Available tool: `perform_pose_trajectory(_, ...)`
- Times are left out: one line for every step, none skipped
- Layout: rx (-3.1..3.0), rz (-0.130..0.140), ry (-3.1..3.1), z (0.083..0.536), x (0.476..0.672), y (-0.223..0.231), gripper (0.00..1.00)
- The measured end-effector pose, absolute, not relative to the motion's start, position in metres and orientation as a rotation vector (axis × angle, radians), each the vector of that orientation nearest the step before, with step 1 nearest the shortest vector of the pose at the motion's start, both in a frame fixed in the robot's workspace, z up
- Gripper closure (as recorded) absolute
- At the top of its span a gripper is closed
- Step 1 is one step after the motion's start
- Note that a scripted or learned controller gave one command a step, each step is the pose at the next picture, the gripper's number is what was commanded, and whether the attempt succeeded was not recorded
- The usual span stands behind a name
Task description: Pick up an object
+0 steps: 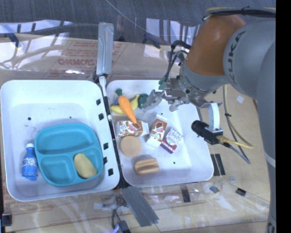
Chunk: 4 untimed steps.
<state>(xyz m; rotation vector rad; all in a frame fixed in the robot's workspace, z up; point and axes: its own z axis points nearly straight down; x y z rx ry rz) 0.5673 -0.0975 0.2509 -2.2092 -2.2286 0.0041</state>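
Tool (157, 98) hangs over the back of the right bin (201, 165), near the carrot (127, 109) and banana (117, 109); spread or pressed together, cannot tell, and nothing seen held. Likely lining up on that cluster, since the snack packets (158, 132) and bun (146, 166) lie nearer the front. Left bin (14, 101) holds a blue tray (58, 154), a potato (85, 165) and a small bottle (29, 162).

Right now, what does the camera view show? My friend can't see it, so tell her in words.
A grey and orange robot arm reaches from the right, its claw over the right bin, near a carrot, a banana, small snack boxes and a bun. The left bin holds a blue tray with a yellow potato, and a small blue bottle beside it.
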Motion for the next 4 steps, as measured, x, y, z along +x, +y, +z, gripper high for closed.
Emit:
perform_pose_trajectory(-2.187, -0.023, -2.283, 0.115, 0.517, -0.096, 0.0)
perform_pose_trajectory(-2.109, -0.001, -2.335, 0.18, 0.534, -0.175, 0.0)
perform_pose_trajectory(-1.421, 0.0, -2.805, 0.233, 0.545, -0.153, 0.0)
perform_pose_trajectory(-1.274, 0.001, -2.874, 0.234, 0.592, -0.178, 0.0)
